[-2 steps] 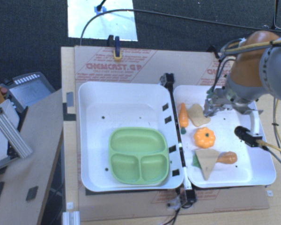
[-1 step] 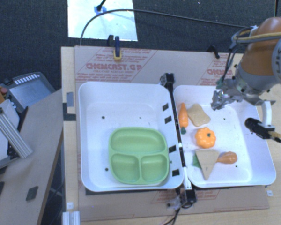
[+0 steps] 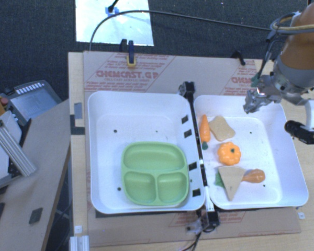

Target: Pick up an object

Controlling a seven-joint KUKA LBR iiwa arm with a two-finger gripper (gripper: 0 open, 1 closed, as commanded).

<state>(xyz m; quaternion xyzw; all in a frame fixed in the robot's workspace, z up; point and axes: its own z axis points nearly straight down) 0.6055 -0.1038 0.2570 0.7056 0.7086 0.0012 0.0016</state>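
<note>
1. On the bench sit two white bins side by side. The right bin [image 3: 282, 192] holds toy food: a long orange carrot [image 3: 204, 128] by its left wall, a tan slice of bread [image 3: 222, 128] just beside the carrot, a round orange pumpkin [image 3: 229, 153] below them, a tan triangle sandwich [image 3: 231, 180] with a bit of green under it, and a small orange piece [image 3: 253, 176] touching the sandwich.
2. The left bin [image 3: 104, 140] holds a green plate [image 3: 154, 173] with three parts.
3. The gripper [image 3: 253, 101] hangs over the top right edge of the right bin, apart from the food. It looks small and blurry, so I cannot tell how it is set.
4. The arm [image 3: 303, 41] is cut off at the picture's right side.
5. Red letters on the brown board [image 3: 128, 73] under the bins look like "CHEMCAST GP".
</note>
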